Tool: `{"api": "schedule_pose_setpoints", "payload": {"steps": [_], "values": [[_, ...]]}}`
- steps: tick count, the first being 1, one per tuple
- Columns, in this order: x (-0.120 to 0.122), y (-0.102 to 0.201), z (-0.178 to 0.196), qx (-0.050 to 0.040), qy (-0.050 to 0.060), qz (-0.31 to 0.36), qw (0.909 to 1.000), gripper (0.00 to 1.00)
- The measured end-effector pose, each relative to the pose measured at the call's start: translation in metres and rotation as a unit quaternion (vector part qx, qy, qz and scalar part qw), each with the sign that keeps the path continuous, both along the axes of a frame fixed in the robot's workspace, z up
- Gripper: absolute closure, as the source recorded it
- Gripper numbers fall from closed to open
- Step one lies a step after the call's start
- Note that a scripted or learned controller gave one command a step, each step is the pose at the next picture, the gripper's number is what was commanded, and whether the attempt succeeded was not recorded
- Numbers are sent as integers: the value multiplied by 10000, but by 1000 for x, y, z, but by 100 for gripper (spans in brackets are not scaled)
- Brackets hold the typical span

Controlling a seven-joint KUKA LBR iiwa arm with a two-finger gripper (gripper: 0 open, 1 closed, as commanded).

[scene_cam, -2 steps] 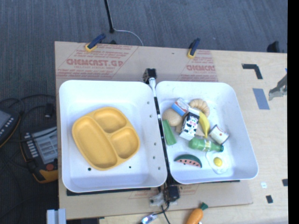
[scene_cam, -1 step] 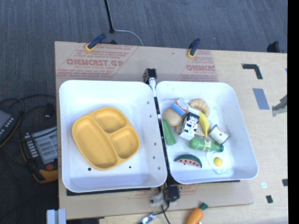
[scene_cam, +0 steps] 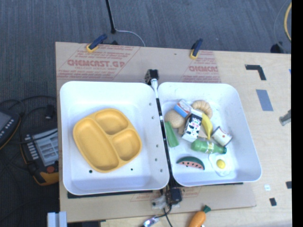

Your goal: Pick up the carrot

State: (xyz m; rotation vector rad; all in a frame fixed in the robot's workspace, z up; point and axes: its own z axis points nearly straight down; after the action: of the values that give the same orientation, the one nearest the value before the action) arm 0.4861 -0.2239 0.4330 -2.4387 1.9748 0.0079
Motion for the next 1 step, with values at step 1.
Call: {"api": "schedule_pose_setpoints", "payload": {"steps": [1], "values": [[0, 9, -2, 4, -6, 1376, 9905, 0]]}}
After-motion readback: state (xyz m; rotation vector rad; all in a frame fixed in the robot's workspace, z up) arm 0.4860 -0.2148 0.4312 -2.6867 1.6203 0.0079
